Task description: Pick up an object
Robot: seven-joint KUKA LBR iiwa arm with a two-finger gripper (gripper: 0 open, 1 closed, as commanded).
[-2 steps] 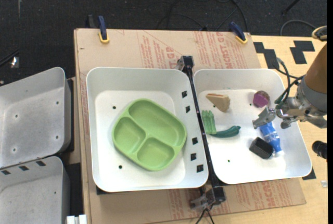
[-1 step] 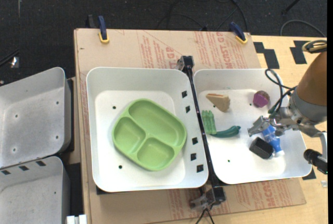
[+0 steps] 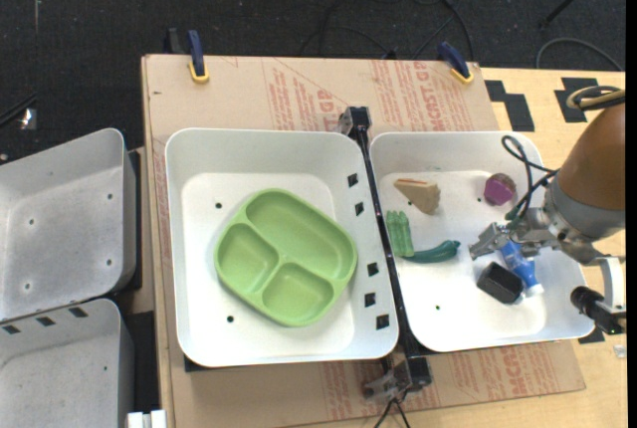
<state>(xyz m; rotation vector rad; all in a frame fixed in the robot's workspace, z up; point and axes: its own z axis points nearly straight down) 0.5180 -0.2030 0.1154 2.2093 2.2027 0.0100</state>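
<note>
- Down in the right bin (image 3: 453, 336) sits the pincer (image 3: 513, 257), low over the floor near the bin's right side, with a blue piece showing at its tip; whether it is spread or pressed together I cannot tell from this angle, and nothing can be seen pinched in it.
- The arm (image 3: 597, 182) comes in from the right, its orange band curving above the grey wrist (it hides part of the bin's right wall).
- A black block (image 3: 500, 283) lies just under the pincer's tip, touching or nearly touching the blue piece; I cannot tell which.
- A purple ball (image 3: 500, 187) rests toward the back of the same bin, just beside the wrist's cables.
- A tan wedge-shaped piece (image 3: 419, 194) lies to the left of the ball, well apart from the pincer.
- Two green things lie near the bin's left wall: a lighter green ribbed strip (image 3: 400, 233) running front to back, and a darker teal curved piece (image 3: 434, 252) reaching from it toward the pincer.
- The left bin (image 3: 199, 167) holds a light green divided plate (image 3: 286, 257) with three compartments, lying flat and turned at a slant.
- Both bins stand side by side on a brown board (image 3: 259, 88), with blue-and-yellow clamps (image 3: 196, 58) gripping its far edge.
</note>
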